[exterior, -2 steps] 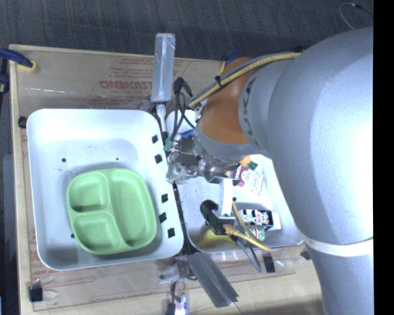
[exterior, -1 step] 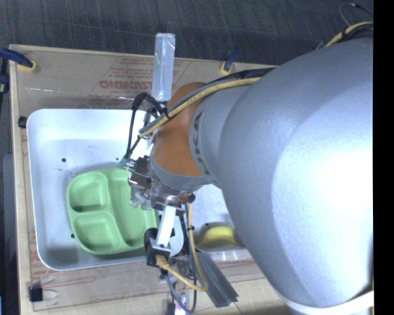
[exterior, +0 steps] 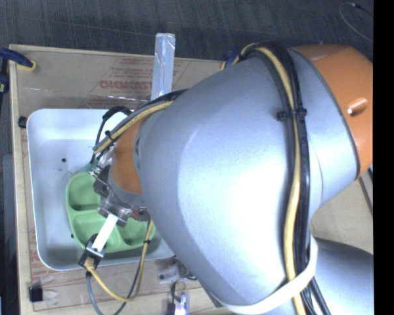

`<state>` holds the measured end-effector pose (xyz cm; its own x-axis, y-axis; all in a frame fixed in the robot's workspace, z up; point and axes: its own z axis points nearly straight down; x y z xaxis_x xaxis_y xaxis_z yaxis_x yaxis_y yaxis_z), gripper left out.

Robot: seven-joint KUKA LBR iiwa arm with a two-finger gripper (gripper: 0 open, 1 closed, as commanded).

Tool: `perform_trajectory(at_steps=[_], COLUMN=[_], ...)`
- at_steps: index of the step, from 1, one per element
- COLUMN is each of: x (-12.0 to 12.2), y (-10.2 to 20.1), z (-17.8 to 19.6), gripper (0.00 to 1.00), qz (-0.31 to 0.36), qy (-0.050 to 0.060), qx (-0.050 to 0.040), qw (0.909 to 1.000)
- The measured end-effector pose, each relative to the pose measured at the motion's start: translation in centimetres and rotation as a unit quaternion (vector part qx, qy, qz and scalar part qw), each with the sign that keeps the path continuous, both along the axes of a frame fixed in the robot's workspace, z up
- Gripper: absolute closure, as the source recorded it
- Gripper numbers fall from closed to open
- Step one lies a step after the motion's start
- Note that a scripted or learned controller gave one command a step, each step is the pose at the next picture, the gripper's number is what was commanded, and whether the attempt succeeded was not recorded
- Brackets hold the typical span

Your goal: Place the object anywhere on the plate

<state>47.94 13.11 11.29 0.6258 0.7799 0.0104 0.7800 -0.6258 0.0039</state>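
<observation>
Camera view: grey arm (exterior: 249,176) over green divided plate (exterior: 85,205) in left white bin (exterior: 46,143); tool's state impossible to tell.

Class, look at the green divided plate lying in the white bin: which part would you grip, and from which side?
Grip the green plate by its raised outer rim on the image-left edge, coming from above. It lies flat in the white bin, so a thin upstanding lip is likely the easiest hold, and the arm covers its right side.
</observation>
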Motion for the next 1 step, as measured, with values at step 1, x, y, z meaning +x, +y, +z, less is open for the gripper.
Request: perform_trajectory(at_steps=[1], x=[-0.40], y=[-2.22], z=[-2.12], gripper=[1.00], qz=[-0.336], qy=[0.008], qx=[-0.0013], qw=[0.9417])
